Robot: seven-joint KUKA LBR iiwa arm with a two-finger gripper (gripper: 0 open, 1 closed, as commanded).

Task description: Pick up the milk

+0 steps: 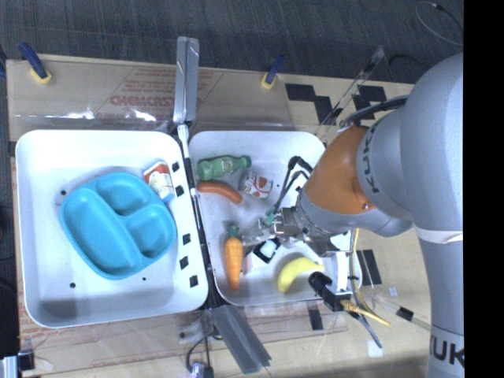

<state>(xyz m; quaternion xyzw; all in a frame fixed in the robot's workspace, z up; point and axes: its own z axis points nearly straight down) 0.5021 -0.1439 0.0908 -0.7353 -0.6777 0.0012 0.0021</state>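
Two shallow white bins [47, 235] sit side by side on the wooden bench. Left bin: a blue divided plastic plate [118, 223], and at its upper right edge the small red-and-white milk carton [160, 181]. Right bin, frame centre: green bottle [223, 166], sausage [219, 190], carrot [233, 261], yellow banana [295, 272]. The gripper [272, 228] hangs low there; grip state, cannot tell.

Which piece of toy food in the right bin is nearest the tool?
The yellow banana, just below the tool. The carrot, sausage and green bottle lie farther left or up.
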